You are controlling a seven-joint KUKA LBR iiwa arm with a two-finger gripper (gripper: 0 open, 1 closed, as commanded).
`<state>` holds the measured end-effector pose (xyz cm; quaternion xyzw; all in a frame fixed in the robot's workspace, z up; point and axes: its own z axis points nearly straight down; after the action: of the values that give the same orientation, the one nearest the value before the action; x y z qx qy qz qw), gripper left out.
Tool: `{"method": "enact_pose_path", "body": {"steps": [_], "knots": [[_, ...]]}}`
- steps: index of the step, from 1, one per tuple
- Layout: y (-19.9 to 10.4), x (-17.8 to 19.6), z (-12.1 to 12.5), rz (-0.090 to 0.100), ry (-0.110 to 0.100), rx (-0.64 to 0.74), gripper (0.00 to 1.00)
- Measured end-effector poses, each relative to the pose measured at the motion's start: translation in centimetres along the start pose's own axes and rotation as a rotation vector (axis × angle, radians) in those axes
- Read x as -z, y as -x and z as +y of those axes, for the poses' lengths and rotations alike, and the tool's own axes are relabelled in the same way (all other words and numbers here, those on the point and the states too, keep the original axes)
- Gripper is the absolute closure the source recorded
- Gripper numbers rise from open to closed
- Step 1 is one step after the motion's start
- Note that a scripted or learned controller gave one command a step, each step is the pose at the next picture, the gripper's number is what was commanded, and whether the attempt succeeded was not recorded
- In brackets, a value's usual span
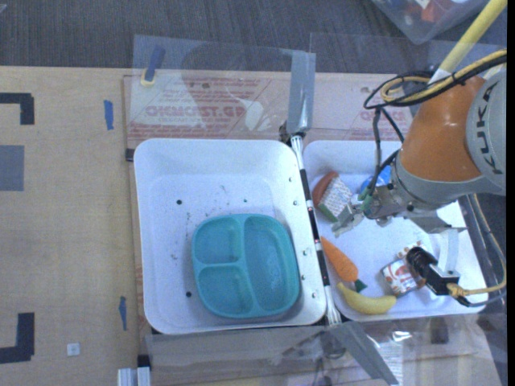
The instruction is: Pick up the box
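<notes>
The grey arm (451, 151), with its orange band, is reaching in from 3 o'clock and is hanging over the right bin (467, 215). The left bin (161, 175), at 9 o'clock from it, is carrying a teal divided tray (244, 265) and is playing no part in the task.

The gripper (351, 219) is sitting low over the near-left part of the right bin. The tip is too small and cluttered to read, so I cannot tell whether it is parted or closed, and nothing is visibly being held in it.

The box (336, 197), pale and patterned, is lying in the upper left of the right bin, close to the wall shared by the two bins, with a reddish-orange object (323, 185) pressing against it at 10 o'clock. From the gripper the box is lying at about 11 o'clock, just beside the tip and possibly touching it. Its long axis seems to be running roughly from 1 to 7 o'clock, though that is hard to confirm.

In my judgement the coming move is turning on a short shift toward 11 o'clock, so that the tip is centring over the box rather than skirting its lower edge.

A carrot (339, 260) is lying at 6 o'clock from the gripper, well clear of the box.
</notes>
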<state>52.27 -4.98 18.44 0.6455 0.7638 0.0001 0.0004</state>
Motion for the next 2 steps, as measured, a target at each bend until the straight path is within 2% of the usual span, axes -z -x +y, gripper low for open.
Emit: {"method": "enact_pose_path", "body": {"steps": [1,2], "knots": [[-1.5,0.0,-4.2,0.002,-0.003,0.014,0.0],[5.1,-9.5,-5.2,-0.001,0.003,0.04,0.0]]}}
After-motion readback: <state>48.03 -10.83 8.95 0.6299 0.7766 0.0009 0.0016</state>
